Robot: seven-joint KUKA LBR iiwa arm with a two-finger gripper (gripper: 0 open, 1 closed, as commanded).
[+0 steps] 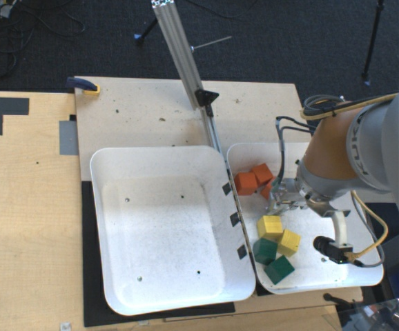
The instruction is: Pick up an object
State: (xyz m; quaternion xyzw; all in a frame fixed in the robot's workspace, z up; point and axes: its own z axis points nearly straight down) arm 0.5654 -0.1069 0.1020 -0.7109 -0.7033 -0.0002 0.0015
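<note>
Arm (351,150) enters from right of frame, over the right bin (365,276). Gripper (280,200) sits low in that bin at centre right of frame, just beside the orange blocks (253,179); finger state: cannot tell, blurred and partly hidden by the wrist. Two yellow blocks (278,234) lie just below the gripper, touching each other. Two green blocks (271,259) sit below them, near the bin's lower edge. Left bin (117,185) at lower centre of frame. Metal rail (180,47) slants across upper centre.
</note>
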